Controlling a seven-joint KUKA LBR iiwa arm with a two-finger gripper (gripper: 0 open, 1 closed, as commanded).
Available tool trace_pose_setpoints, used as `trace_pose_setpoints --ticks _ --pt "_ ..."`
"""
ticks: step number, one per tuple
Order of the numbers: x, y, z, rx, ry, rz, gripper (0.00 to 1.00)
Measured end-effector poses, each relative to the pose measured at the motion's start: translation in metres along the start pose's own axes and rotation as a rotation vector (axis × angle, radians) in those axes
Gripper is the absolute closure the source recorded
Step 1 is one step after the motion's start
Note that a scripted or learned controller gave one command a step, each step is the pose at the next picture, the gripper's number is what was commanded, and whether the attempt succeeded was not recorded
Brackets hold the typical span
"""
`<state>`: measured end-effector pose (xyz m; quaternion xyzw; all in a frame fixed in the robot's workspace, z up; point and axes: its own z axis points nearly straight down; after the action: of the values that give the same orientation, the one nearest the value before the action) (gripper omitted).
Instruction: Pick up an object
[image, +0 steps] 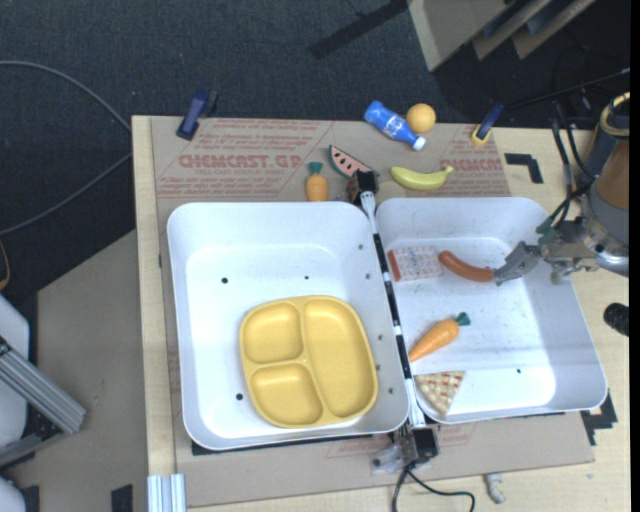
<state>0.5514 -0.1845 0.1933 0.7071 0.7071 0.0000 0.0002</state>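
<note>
The right bin (560, 330) holds a red-brown sausage (465, 266), an orange carrot (437, 338), a tan pizza wedge (440, 388) at its front left corner, and a flat red-and-white strip (413, 263) by its left wall. My gripper (535, 270) hangs over the bin's right rear part, just right of the sausage's end. It is open and nothing lies between its fingers. The left dark fingertip (512, 267) points toward the sausage and is close to it.
A yellow divided plate (307, 358) lies in the left bin (200, 300). Behind the bins on the board sit a banana (420, 177), a blue bottle (392, 123), an orange ball (421, 117), a watermelon slice (346, 160) and a small orange toy (317, 186).
</note>
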Motion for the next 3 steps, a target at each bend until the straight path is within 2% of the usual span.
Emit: trace_pose_setpoints --ticks 1,2,3 --pt "0.059 0.035 0.086 0.004 0.003 -0.002 0.0" --pt "0.046 0.093 0.103 -0.012 -0.004 0.0 0.0" --pt "0.049 0.059 0.103 -0.011 -0.002 0.001 0.0"
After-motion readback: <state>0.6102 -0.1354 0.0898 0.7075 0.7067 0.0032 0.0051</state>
